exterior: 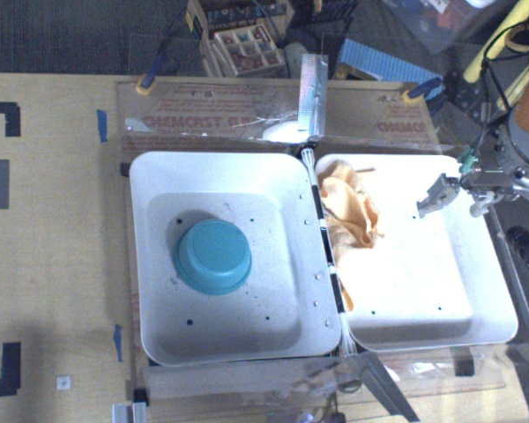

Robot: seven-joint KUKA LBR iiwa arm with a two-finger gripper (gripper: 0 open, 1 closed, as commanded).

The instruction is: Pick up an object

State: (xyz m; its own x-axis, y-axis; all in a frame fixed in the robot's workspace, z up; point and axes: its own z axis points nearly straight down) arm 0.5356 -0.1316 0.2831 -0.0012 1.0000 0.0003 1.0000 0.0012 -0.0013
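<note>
Two white bins side by side in the middle of the frame, on a light wood surface (pixel 53 263).

In the left bin (pixel 150 192) — a blue bowl (pixel 213 256), upside down, round, sitting left of the bin's middle. A few small dark specks on the bin floor around it.

In the right bin (pixel 476 315) — a tan cloth (pixel 348 210), crumpled, lying at the bin's upper left, right against the wall between the two bins. One small orange bit (pixel 346 300) lower down by that same wall.

At the right of the frame, the gripper (pixel 432 196), grey and shiny, hanging over the upper right part of the right bin. Well apart from the cloth, nothing seen between its tips. Open or closed — cannot tell from here; too small and blurry.

Above the bins, a flat brown cardboard sheet (pixel 203 117) with red letters. A shiny metal strip (pixel 313 95) standing up at the top where the two bins meet. Blue tape bits (pixel 101 126) on the surface at the left, and black marks (pixel 4 117) near the left edge. Clutter and cables at the top of the frame — a box (pixel 242 42) with small things in it.
</note>
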